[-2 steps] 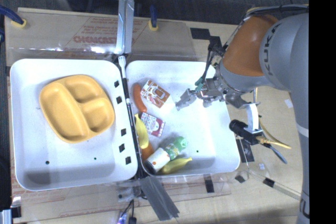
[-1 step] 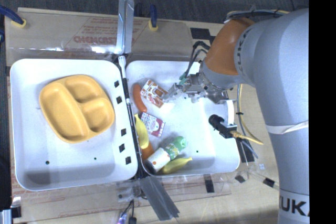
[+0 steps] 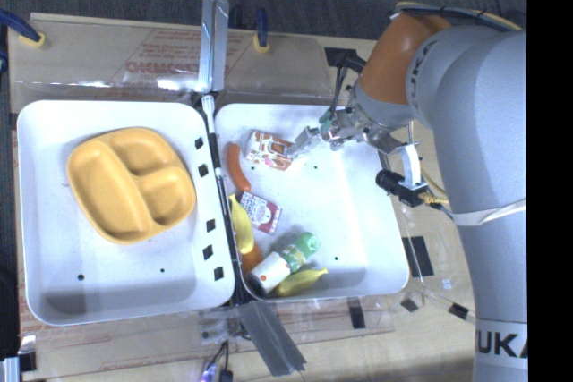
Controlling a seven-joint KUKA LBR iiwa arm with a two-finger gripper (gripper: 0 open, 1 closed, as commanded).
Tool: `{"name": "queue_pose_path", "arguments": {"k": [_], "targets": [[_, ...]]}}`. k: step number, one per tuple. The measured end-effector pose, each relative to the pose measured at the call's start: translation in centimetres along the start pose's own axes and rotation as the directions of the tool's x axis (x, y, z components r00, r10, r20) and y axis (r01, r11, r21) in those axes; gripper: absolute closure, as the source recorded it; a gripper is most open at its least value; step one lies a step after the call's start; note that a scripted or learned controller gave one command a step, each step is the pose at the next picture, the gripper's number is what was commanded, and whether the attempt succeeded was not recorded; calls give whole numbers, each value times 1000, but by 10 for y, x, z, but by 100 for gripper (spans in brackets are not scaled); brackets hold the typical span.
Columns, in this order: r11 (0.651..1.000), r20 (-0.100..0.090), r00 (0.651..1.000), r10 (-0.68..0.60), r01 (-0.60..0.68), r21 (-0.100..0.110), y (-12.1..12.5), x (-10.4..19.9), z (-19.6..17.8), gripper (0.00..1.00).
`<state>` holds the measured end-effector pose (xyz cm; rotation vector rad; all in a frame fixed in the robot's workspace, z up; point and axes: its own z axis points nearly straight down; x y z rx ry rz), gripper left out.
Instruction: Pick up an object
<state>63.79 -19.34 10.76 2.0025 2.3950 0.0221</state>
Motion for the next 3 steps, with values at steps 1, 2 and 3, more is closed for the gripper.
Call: {"name": "queue_pose_path", "arguments": {"k": [1, 2, 3], "targets": [[992, -8, 992, -123, 124, 22, 11, -17, -50, 0], [957, 1, 957, -289, 289, 7, 29, 52, 1, 0], [983, -9, 983, -181, 181, 22, 33, 62, -70, 0]]}}
